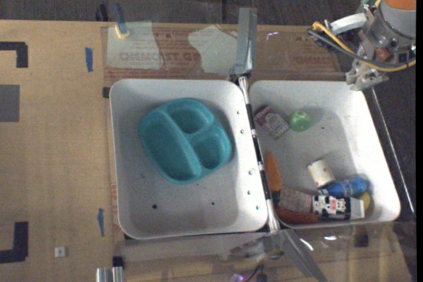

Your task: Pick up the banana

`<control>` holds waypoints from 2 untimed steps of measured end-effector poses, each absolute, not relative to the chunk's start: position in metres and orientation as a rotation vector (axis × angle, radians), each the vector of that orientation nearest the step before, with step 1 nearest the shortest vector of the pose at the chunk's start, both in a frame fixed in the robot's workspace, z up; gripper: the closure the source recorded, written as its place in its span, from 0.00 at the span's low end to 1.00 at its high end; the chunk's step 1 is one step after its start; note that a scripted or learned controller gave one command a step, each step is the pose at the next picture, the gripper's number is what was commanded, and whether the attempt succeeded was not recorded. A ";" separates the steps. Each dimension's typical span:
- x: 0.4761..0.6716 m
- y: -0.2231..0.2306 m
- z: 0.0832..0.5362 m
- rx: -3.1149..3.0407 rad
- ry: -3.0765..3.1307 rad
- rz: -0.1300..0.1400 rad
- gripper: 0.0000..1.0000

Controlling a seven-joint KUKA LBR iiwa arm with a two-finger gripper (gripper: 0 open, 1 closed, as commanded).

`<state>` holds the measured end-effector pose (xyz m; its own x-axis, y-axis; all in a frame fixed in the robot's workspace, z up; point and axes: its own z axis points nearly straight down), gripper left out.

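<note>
Brown cardboard table. Gripper (367, 76): over shallow right white bin (388, 165), far right corner; grip state indiscernible. Yellow banana (366, 203): near right corner, part-hidden, axis unclear.

On my desk (53, 142) I count two white bins: the left bin (125, 208) holds one teal divided plate (185, 139). The right bin (380, 162) holds one green apple (300, 120), one carrot (272, 172), one white cup (322, 172) and one black-and-white carton (338, 207).

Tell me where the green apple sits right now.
The green apple lies in the right bin, toward its far side, just right of a small red-and-white packet.
</note>
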<state>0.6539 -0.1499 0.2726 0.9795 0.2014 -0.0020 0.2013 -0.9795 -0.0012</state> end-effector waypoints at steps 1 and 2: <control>0.657 -0.198 0.342 -3.068 -0.676 0.005 1.00; 0.578 -0.206 0.264 -3.099 -0.491 0.011 1.00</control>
